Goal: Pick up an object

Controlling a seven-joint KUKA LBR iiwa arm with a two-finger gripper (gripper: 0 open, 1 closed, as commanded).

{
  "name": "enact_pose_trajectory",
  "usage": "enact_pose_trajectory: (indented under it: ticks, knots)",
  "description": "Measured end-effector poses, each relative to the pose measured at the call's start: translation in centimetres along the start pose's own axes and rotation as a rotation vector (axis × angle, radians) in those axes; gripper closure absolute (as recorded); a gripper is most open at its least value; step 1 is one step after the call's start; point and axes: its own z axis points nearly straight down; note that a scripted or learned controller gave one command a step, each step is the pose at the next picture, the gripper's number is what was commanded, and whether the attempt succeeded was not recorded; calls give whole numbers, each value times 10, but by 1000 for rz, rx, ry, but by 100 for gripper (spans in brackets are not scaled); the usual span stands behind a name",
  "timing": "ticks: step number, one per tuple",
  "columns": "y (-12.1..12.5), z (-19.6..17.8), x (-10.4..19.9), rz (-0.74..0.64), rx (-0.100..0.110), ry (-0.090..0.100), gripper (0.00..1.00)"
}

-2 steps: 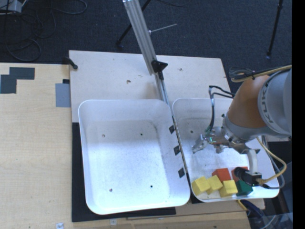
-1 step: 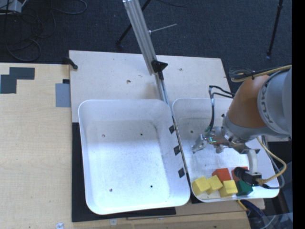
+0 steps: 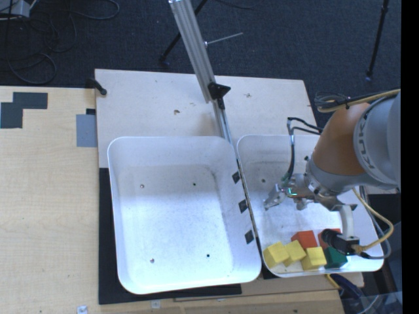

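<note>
The gripper is hovering over the right bin, whether open or closed I cannot tell. The blocks are sitting apart from it at the bin's near edge: yellow blocks, orange block, green block.

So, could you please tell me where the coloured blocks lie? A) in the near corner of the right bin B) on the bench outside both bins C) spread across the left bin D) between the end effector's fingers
A: the blocks, yellow, orange, red and green, cluster in the near corner of the right bin, below the end effector.
</note>
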Motion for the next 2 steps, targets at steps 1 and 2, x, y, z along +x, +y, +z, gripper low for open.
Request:
enact_pose_trajectory:
  ticks: [1,2]
  knots:
    - [0,0,0,1,-1,0,0]
    - [-27,-92,91,-16,-5,4,0]
